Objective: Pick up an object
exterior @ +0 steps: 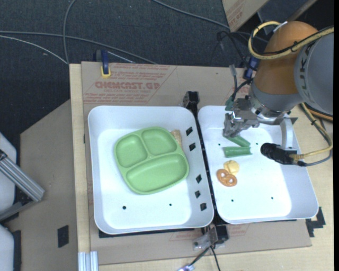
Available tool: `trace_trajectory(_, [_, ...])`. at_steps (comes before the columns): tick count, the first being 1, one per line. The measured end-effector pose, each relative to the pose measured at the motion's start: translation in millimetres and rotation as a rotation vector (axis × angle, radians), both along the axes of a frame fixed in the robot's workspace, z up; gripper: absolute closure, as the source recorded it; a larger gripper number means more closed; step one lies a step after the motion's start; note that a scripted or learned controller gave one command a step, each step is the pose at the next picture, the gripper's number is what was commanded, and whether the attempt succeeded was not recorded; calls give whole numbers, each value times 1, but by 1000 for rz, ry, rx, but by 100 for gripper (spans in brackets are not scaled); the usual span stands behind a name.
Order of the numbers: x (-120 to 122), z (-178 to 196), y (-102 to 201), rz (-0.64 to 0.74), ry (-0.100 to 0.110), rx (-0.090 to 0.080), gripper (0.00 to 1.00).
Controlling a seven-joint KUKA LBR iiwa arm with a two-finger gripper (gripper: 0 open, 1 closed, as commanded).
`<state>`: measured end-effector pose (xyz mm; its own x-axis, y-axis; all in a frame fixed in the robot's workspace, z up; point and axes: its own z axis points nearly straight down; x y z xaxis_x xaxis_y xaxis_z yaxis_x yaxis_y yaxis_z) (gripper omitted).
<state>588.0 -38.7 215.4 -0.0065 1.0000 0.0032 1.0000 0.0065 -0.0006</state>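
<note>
Where the gripper (231,131) hovers, flat green pieces (237,147); knotted pretzel (227,179) nearby.

I see grey cables (69,32) on dark floor (37,69), cardboard box (243,10) top, blue clamp (106,62) on bench edge

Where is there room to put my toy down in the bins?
Left bin: bare strip along its near edge, below the green plate. Right bin: bare near-right part, past the pretzel. Crowded: its far-left part, around the gripper and green pieces.
</note>
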Motion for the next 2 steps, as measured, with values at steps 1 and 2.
trace_trajectory(1, [13,3,48,-1,-3,-1,100])
trace_trajectory(2, [14,-5,101,-1,0,-1,100])
